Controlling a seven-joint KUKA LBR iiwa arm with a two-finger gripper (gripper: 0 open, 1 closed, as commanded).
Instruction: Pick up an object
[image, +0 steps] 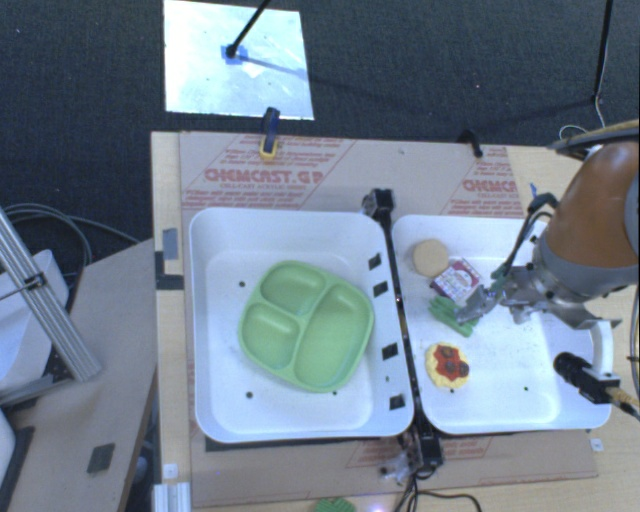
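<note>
R bin (500, 410) holds a pizza toy (448, 365) nearest, then the end effector (478, 305) w/ fingers pinching a green block (452, 315), red-white packet (458, 280) & round cookie (431, 257) behind; green divided plate (306, 325) in L bin (215, 290).

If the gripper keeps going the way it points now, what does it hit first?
Probably the green toy lying right at the gripper tips, beside the red-and-white packet; height above it is unclear.

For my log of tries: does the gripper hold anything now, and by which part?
It cannot be told. The gripper is low over the green toy in the right bin, but no grasp is clear.
</note>
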